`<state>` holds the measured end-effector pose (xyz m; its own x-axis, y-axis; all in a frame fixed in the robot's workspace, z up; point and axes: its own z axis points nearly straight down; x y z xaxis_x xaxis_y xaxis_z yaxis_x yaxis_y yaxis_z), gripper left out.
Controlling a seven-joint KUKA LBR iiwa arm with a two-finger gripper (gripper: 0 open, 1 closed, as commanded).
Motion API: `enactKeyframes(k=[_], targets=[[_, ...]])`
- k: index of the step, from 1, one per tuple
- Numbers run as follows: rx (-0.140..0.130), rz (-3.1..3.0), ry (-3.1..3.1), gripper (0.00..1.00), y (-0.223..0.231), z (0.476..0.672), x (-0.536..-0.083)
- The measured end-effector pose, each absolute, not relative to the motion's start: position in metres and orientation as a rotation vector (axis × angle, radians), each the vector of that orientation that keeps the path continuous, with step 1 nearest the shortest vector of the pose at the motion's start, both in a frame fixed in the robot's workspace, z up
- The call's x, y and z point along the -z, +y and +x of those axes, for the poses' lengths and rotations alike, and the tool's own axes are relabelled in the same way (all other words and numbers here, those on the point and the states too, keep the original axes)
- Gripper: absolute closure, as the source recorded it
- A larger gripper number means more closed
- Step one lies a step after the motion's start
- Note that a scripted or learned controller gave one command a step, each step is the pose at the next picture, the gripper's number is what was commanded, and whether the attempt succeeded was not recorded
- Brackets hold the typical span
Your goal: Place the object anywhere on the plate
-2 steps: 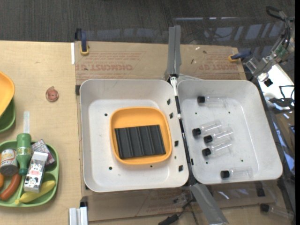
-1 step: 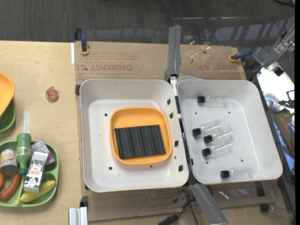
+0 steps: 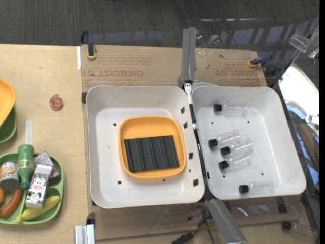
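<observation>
Right of the plate, in the neighbouring white bin, I'm looking at five clear vials, each with a black cap, all lying on their sides. One lies alone at the far side of that bin from me, three bunch together nearest the plate, and one sits toward the near rim. None touches the plate. The plate itself is orange-yellow with rounded corners, and a dark ribbed slab lies flat across it. It sits in the left bin.

Beyond the plate, cardboard covers the counter, with red print that reads CHEMCAST upside down. Left of the plate, well apart, there's a green tray of toy food. Its labels are too small for me to read.

As for the pincer, I cannot tell how it stands.
</observation>
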<state>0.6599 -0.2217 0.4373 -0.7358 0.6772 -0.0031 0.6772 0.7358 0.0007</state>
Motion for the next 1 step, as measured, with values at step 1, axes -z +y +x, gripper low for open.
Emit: enactKeyframes(k=[1], targets=[[0.0,0.587,3.084,1.0,-0.2223,0.6083,-0.442]])
